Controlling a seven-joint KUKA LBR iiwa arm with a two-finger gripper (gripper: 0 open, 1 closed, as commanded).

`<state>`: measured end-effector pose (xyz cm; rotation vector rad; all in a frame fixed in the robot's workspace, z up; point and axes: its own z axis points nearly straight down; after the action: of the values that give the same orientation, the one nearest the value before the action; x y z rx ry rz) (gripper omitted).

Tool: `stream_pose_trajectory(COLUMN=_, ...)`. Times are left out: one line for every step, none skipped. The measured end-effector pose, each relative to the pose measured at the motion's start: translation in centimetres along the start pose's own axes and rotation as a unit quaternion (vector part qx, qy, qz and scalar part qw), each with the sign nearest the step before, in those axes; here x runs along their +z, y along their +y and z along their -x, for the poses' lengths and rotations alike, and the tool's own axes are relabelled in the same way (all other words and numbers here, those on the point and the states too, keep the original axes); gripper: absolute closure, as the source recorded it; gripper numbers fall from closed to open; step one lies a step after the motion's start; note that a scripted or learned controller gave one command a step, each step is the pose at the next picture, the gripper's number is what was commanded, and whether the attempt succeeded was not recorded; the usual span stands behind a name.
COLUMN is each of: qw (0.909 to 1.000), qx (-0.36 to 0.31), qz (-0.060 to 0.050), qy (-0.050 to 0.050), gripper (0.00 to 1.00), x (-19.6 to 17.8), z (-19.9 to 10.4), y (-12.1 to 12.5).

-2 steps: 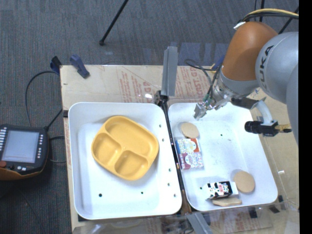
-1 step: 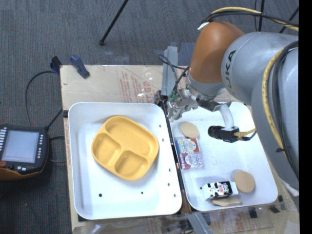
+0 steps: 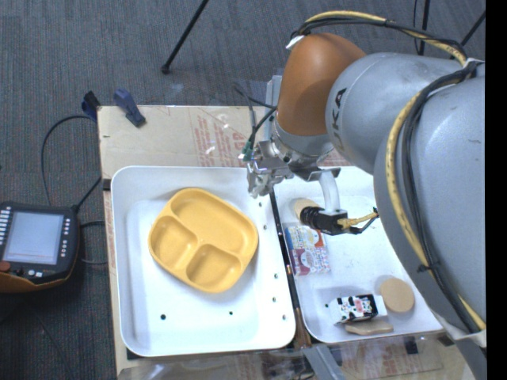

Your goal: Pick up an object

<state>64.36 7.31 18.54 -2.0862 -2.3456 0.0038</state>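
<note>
My pincer: middle of the frame, just above the seam between the two bins; can't tell how it's set, nothing visibly in it.
Packet: right bin, just below-right of me.
Yellow plate: left bin, lower left of me, three compartments.
Tan disc: lower right.

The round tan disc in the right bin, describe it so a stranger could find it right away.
Look in the right bin, the one under the arm, toward its near right corner. The tan disc lies just right of a black-and-white packet. It is the one plain, round, flat piece there; the neighbouring items are printed or elongated.
</note>
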Motion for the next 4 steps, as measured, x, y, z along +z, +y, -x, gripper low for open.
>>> stream_pose_trajectory(qw=0.9947, qx=-0.103, qz=-0.002, qy=0.0, gripper=1.0, x=6.6, z=-4.2, y=-1.3)
stream_pose_trajectory(qw=0.9994, qx=-0.035, qz=0.002, qy=0.0, gripper=1.0, x=9.7, z=-7.4, y=-0.2)
stream_pose_trajectory(qw=0.9752, qx=0.221, qz=0.002, qy=0.0, gripper=1.0, x=9.7, z=-9.1, y=0.3)
stream_pose_trajectory(qw=0.9403, qx=0.34, qz=0.002, qy=0.001, gripper=1.0, x=9.7, z=-9.4, y=0.3)
